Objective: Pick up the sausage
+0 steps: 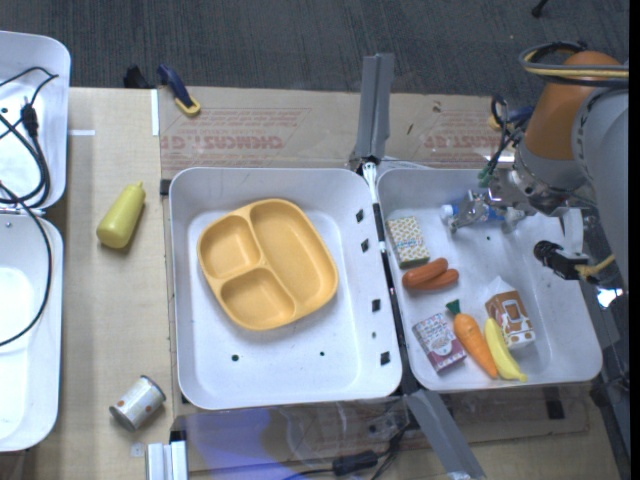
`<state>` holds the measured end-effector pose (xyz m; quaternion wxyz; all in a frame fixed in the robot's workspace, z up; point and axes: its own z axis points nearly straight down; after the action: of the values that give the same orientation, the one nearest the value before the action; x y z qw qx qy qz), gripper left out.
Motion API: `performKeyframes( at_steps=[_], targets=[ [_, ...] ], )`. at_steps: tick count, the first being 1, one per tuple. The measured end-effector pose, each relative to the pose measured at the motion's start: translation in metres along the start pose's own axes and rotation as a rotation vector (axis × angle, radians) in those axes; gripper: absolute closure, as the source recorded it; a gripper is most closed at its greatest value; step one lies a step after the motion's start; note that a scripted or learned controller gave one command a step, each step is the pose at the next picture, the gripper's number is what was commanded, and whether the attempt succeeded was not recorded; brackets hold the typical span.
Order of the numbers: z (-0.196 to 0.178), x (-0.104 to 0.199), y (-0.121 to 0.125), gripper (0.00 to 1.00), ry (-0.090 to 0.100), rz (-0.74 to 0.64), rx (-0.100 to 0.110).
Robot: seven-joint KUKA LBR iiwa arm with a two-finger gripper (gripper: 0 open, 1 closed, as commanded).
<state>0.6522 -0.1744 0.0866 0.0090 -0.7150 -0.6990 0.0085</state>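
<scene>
Tool (468, 214) over far part of right bin (560, 368), we cannot tell its grip state | sausage (431, 275) lies on right bin floor, left-centre, just near of a small box (407, 240), apart from tool | carrot (474, 345) and banana (503, 349) nearer | we note yellow tray (266, 263) in left bin (200, 368)

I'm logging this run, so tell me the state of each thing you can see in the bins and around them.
Sausage: lying in right bin, ungripped.
Gripper: above right bin's back.
Tray: upright in left bin.
Carrot: lying beside banana.
Yellow bottle: on its side.
Can: tipped over.
</scene>
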Motion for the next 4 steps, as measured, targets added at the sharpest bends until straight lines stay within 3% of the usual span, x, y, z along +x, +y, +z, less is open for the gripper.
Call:
performKeyframes(
  at_steps=[1,2,3,4],
  targets=[
    [-0.135,0.016,-0.074,0.00,-0.001,0.063,-0.024],
    [-0.003,-0.005,-0.075,0.00,0.000,0.087,-0.023],
    [-0.210,-0.020,-0.107,0.00,-0.004,-0.145,-0.024],
    [-0.076,-0.047,-0.150,0.00,-0.003,-0.212,-0.023]
  ],
)
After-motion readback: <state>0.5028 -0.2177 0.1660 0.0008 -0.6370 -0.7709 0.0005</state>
